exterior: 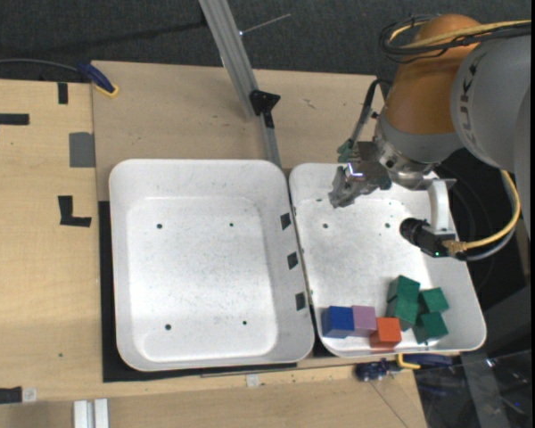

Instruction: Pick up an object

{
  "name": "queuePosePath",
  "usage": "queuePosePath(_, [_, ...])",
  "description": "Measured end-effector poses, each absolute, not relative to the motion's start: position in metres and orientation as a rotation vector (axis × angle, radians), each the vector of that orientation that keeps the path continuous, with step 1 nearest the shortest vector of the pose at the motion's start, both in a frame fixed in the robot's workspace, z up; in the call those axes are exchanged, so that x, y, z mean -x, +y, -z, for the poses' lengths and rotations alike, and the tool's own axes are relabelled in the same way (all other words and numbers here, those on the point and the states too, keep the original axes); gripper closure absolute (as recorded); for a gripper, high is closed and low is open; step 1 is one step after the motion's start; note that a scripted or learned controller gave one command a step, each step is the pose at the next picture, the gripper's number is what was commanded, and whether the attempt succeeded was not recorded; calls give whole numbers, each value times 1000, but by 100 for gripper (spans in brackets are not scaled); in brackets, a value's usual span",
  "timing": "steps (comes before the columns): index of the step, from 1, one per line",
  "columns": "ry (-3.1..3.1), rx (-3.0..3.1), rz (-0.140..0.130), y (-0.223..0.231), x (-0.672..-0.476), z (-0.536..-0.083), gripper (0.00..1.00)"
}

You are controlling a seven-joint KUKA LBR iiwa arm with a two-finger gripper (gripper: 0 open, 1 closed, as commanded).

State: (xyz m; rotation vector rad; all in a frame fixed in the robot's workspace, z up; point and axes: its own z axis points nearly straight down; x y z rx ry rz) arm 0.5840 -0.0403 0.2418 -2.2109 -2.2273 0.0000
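Two white bins sit side by side on the bench; the right bin (339, 248) holds every object. The gripper (346, 188) hangs over that bin's far end, toward twelve o'clock, with nothing visibly between its tips; whether it is apart or together I cannot tell from this angle.

The objects crowd the bin's near edge, from six to five o'clock: a blue block (339, 320), a lilac block (364, 317) touching it, an orange block (388, 331) just beside that, and a heap of green blocks (419, 307) toward five o'clock, well apart from the gripper.

The likely trouble is the crowding. Blocks that touch leave little room for a fingertip between them, so a descent may land on top of one or nudge its neighbour. The near wall also hems them in and could catch the tool.

The blue, lilac and orange blocks look roughly cubic, with no clear long axis; together they form a row running from nine toward three o'clock. The green pieces lie tilted at mixed angles, and their individual axes are hard to make out.
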Motion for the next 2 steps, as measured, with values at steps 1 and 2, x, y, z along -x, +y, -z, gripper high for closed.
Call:
queuePosePath(1, [-2228,2210,1,18,-571,-247,100])
queuePosePath(2, [-2227,2211,-2,67,-549,-248,100])
